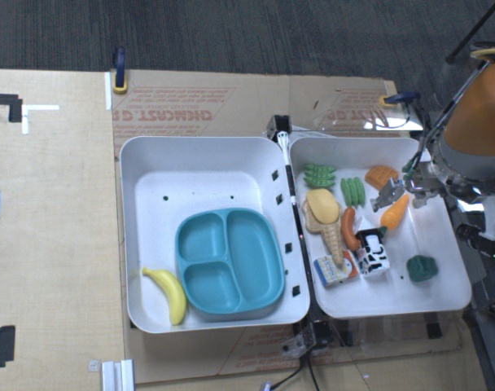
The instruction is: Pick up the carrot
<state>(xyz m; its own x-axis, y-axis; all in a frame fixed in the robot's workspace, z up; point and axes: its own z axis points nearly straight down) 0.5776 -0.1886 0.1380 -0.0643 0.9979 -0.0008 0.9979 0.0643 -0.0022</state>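
Note:
The carrot [394,213] is a short orange piece lying tilted in the right bin [443,300], near its right middle. My gripper [396,191] hangs right over the carrot's upper end, touching or nearly touching it. The grey arm with its orange band comes in from the right edge. How the gripper stands on the carrot is too small to tell.
Around the carrot lie an orange piece [381,175], green beans [353,191], pea pods [318,173], a cone-shaped toy [329,222], a sausage [348,228], a black-and-white carton [373,254] and a dark green item [422,268]. The left bin [150,169] holds a teal divided plate [229,261] and a banana [170,293].

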